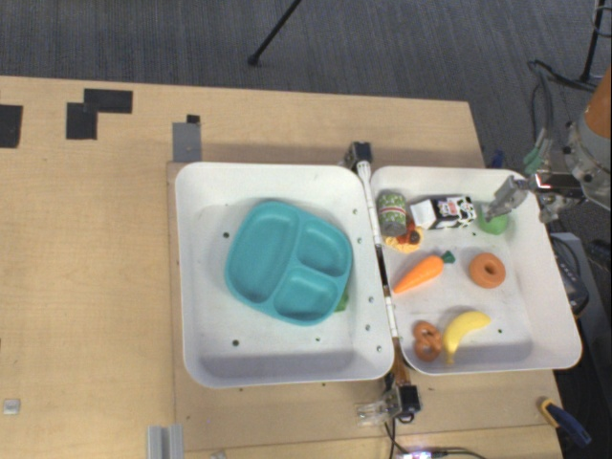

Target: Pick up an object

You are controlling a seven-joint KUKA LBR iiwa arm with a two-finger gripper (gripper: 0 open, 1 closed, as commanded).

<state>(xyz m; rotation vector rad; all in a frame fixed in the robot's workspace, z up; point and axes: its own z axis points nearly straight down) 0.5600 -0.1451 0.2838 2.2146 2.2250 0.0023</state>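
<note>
Spreading beneath everything, the counter [86, 285] carries two white bins: the left bin [201, 256] holds a teal divided plate [289, 261], while the right bin [550, 295] holds the small things we may pick from. The arm [583, 151] reaches in at the far right, and its gripper [505, 199] hovers over the far right corner of that bin, just above a small green object [495, 224]; we cannot tell whether it is apart or together, and nothing shows as held. Left of it lie a black-and-white carton [449, 210] and a can [392, 212]; nearer sit a carrot [419, 273], a donut [488, 271], a banana [465, 331] and a pretzel [426, 339]. We judge the green object the likeliest target: we should centre over it, descend straight, stay clear of the bin wall and carton, and close only once it is straddled.
</note>
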